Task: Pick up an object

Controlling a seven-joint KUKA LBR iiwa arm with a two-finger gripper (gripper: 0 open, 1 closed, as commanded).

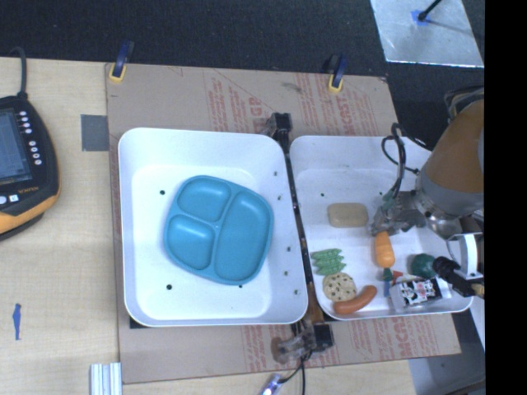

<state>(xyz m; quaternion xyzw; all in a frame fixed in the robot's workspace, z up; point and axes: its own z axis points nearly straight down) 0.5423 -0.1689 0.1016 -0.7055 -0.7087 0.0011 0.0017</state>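
Observation:
The right bin holds several toy foods. A tan bread slice lies near its middle. An orange carrot lies to the right of the slice. Green pea pods, a speckled cookie and a red sausage sit along the front left. A small bottle with a green cap lies in the front right corner. My gripper hangs low over the right side of this bin, just behind the carrot's top and right of the bread slice.
The left bin carries a blue divided plate. The arm's grey and orange wrist covers the right bin's right wall. A teach pendant rests on the bench at far left.

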